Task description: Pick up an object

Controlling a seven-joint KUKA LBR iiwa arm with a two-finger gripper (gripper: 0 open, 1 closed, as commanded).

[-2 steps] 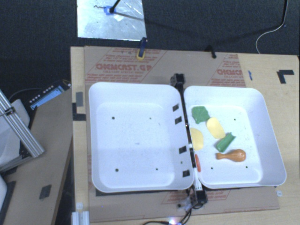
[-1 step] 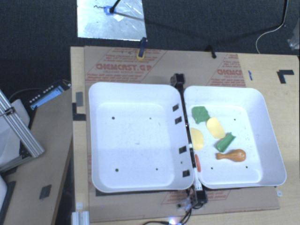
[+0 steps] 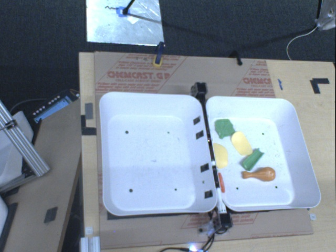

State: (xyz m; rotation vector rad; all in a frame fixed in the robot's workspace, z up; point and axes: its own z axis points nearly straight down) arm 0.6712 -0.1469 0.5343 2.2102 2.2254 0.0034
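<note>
The right bin [image 3: 294, 121] holds several small objects. A green leafy piece [image 3: 224, 127] lies at its upper left. Below it sit a pale yellow oval [image 3: 241, 143] and a second yellow piece [image 3: 220, 155] against the left wall. A green stick-shaped item [image 3: 252, 159] lies tilted beside an orange-brown drumstick shape [image 3: 260, 174]. A thin red-orange item [image 3: 221, 182] rests by the divider.
The left bin [image 3: 110, 114] stands beside the right one, joined by black clips [image 3: 200, 135] along the middle. Both rest on a cardboard sheet [image 3: 139, 72]. A silver plate [image 3: 123, 14] lies at the back, metal framing [image 3: 21, 146] at the left.
</note>
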